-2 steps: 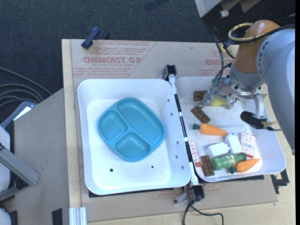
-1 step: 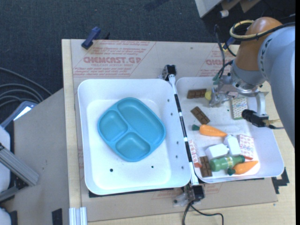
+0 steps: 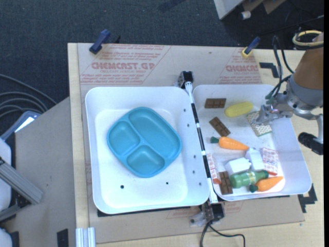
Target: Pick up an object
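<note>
The right bin [image 3: 300, 161] holds several small items. A yellow lemon-shaped piece [image 3: 239, 109] lies near the back, with a brown chocolate bar [image 3: 215, 103] to its left and a second bar [image 3: 219, 126] below. An orange carrot [image 3: 233, 144] lies mid-bin. At the front are a white block [image 3: 238, 165], a green bottle [image 3: 247, 179] and another carrot [image 3: 269, 183]. My gripper [image 3: 268, 112] hangs at the bin's right back, just above a patterned packet [image 3: 260, 126] and right of the yellow piece. I see nothing held in it.
In the left bin [image 3: 97, 138] rests a blue divided plate [image 3: 144, 141]. A red-and-white packet [image 3: 269, 158] lies by the right bin's front right. A black clamp [image 3: 186, 78] sits where the bins meet at the back. Cables hang behind the arm [image 3: 308, 81].
</note>
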Available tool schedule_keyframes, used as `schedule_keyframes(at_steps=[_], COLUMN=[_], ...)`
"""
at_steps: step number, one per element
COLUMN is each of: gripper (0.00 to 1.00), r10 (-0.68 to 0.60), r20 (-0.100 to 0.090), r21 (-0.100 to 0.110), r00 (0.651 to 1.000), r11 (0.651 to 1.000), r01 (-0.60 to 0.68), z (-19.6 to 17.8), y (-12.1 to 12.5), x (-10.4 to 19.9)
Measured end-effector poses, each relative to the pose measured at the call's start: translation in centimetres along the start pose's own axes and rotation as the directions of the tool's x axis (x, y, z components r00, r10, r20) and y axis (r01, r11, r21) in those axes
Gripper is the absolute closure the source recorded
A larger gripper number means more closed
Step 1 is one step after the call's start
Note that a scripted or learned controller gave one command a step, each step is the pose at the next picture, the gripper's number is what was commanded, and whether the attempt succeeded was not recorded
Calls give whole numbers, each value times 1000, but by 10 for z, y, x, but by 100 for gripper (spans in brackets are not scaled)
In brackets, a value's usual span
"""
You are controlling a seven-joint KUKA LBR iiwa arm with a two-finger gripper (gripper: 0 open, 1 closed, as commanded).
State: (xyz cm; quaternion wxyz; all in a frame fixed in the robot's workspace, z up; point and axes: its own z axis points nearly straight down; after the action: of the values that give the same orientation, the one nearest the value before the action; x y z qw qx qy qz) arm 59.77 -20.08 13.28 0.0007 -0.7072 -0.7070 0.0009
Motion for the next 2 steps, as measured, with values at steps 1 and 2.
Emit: schedule_keyframes(at_steps=[1, 2], gripper=[100, 100], r10=[-1, -1], r20=[0, 1], r21=[-1, -5], r00=[1000, 1000], r11=[1000, 1000], r01=[1, 1], z=[-10, -53], y=[1, 15], x=[1, -4])
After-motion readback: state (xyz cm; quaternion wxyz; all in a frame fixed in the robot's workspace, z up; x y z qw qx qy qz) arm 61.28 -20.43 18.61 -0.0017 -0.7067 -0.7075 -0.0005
